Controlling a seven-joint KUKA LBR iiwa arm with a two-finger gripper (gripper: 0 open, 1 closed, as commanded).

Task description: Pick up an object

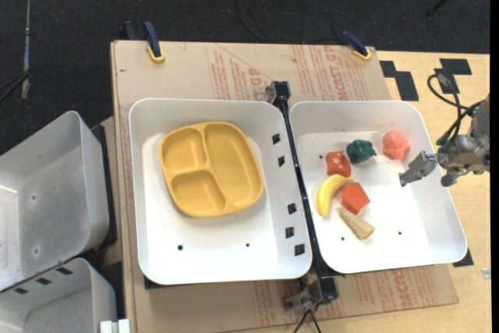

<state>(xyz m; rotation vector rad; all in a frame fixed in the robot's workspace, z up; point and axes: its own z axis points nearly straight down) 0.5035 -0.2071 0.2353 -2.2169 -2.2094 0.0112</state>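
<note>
On the tabletop [234, 66] we see two shallow white bins side by side. The left bin [148, 246] carries a yellow divided plate [210, 168] with three compartments, lying slightly turned near the bin's middle. The right bin [405, 246] holds a small cluster of objects. Toward its far side we find a dark green piece [360, 151] and, to its right, a pink piece [396, 144], the two near each other but apart. Just left of the green piece sits a small red block [337, 164]. Below that, a yellow banana [329, 194] curves downward, and just beside it on the right rests a red-orange block [355, 197]. A tan, cork-like piece [359, 226] lies just below the red-orange block, nearest the front of the group.

The arm comes in from the right, and its pincer [427, 168] hangs over the right-hand side of the right bin, just right of the pink piece and well apart from the banana and the blocks. We see its dark fingers [417, 169] spread apart, released, with nothing between them. None of the objects touches the pincer; all rest on the bin floor.

Two blue-and-yellow clamps [154, 44] grip the far edge of the tabletop, and another white bin [47, 183] stands off to the left beyond the tabletop.
</note>
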